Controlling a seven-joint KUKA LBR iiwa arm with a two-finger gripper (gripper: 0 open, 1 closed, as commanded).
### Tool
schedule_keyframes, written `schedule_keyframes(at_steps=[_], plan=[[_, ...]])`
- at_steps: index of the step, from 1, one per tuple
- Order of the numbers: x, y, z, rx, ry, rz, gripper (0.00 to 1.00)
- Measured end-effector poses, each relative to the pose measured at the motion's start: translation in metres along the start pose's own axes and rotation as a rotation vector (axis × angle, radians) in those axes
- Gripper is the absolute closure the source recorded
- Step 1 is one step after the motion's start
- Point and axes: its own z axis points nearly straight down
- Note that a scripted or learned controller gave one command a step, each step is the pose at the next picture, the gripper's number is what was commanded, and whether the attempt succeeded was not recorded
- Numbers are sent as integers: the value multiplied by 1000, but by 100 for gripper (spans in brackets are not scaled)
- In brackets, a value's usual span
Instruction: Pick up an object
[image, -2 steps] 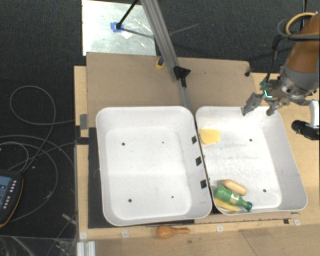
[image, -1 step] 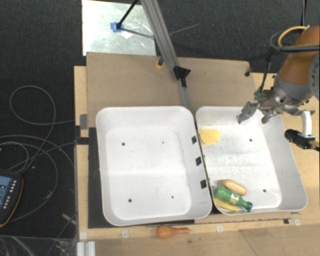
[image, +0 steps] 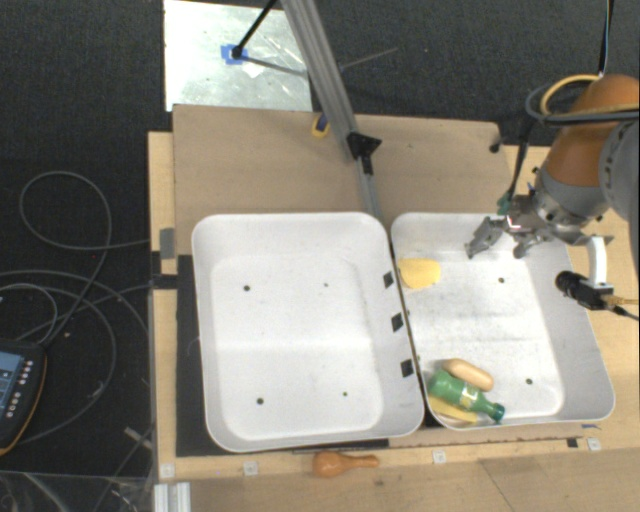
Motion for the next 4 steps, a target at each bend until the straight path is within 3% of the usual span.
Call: schedule_keyframes(at_steps=[1, 2, 4], plan=[[1, 0, 51, 1, 1, -1, 0], [0, 2, 36, -7, -1, -3, 100], [-1, 11, -75, -13, -2, -5, 100]])
